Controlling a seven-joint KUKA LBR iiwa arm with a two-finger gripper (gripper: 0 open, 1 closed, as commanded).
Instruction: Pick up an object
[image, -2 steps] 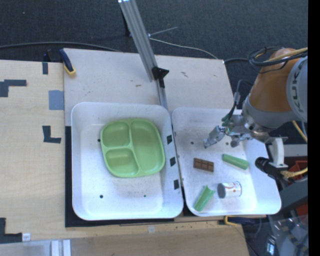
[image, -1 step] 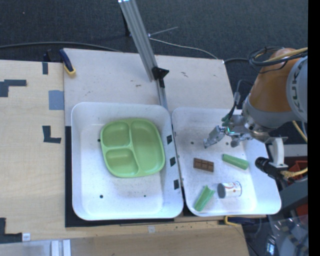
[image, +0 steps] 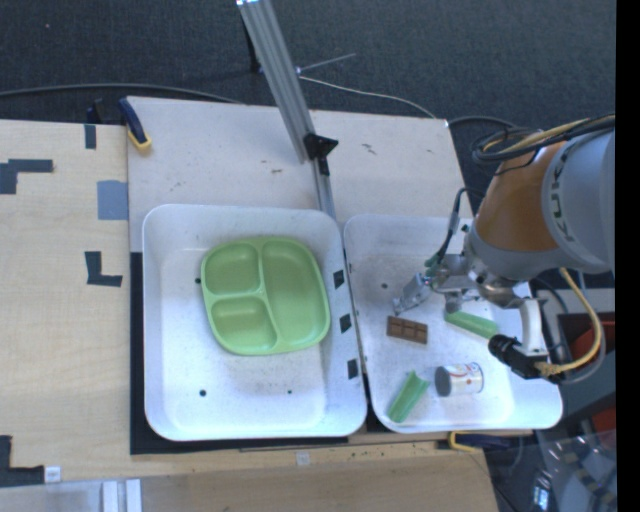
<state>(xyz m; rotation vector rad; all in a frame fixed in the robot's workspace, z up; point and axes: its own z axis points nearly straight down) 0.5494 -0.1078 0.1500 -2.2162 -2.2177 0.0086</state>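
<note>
My gripper (image: 413, 295) hangs over the middle of the right bin (image: 375, 245), open with nothing between its fingers. Just below it lies a brown chocolate bar (image: 407, 329), apart from the fingertips. To the gripper's right a light green stick-shaped piece (image: 471, 323) is partly under the wrist. Toward the bin's front lie a green wedge-shaped item (image: 407, 396) and a small white can with a red mark (image: 461, 379), tipped on its side.
The left bin (image: 165, 330) holds a green divided plate (image: 265, 296). A slanted metal pole (image: 285, 85) runs down to the wall between the bins. The arm's grey and orange body (image: 540, 210) covers the right bin's right side, with cables beside it.
</note>
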